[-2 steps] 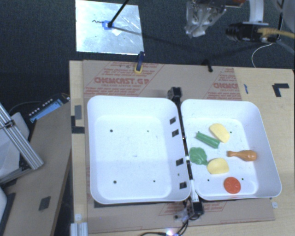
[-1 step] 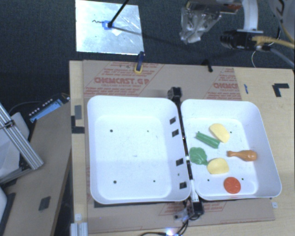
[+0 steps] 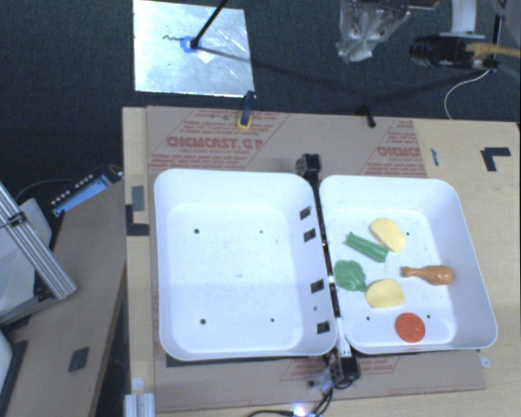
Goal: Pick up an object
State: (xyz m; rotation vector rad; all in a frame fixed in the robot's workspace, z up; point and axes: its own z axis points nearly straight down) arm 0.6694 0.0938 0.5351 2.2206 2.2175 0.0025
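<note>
Faintly, red "CHEMCAST GP" lettering [image 3: 215, 142] on bench sheet [image 3: 342, 138].

The gripper [image 3: 363, 34] appears as a pale grey, almost whitish mass against the dark floor at the top edge of the camera view, which cuts off its upper part. Its outline is broad above and narrows downward to a blunt, rounded end. Darker grey streaks run lengthwise through it, suggesting ribs or struts, though the blur leaves them vague. A thin brownish-orange strip [image 3: 411, 5] runs along its upper right side. Screws, cables and markings are too blurred to tell.
</note>
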